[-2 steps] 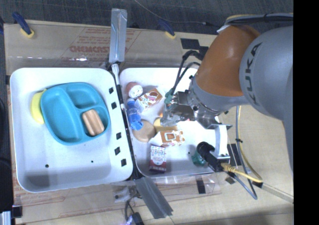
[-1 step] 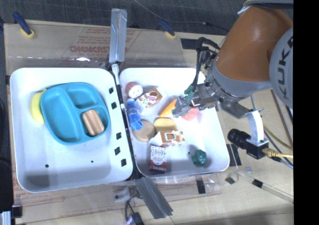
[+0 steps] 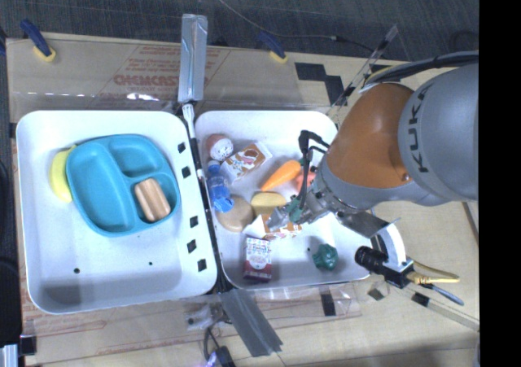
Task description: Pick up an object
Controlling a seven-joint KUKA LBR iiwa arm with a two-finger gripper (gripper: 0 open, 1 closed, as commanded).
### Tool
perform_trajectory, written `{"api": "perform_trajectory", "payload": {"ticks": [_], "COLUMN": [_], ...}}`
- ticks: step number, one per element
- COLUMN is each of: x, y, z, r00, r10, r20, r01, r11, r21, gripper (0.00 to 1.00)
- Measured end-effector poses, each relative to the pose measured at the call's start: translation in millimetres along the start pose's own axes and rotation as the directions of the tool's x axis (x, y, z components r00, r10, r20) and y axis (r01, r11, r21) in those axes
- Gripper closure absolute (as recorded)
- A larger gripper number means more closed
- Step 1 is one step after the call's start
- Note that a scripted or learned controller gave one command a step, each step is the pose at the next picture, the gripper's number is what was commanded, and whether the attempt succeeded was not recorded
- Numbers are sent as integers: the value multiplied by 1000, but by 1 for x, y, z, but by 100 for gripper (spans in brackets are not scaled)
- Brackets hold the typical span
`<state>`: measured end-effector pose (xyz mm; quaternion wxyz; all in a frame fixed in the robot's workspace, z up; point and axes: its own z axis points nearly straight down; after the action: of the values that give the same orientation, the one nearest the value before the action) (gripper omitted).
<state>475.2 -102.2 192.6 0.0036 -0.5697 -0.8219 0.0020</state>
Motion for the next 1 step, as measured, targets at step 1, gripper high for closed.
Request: {"api": "perform_trajectory", "payload": {"ticks": [1], "x": [-107], "y": [-33], "z": [-72], "r00": [999], "r10": [36], "r20": [7], "r01": [-36], "r11": [999], "r21": [-9], "gripper": [100]}}
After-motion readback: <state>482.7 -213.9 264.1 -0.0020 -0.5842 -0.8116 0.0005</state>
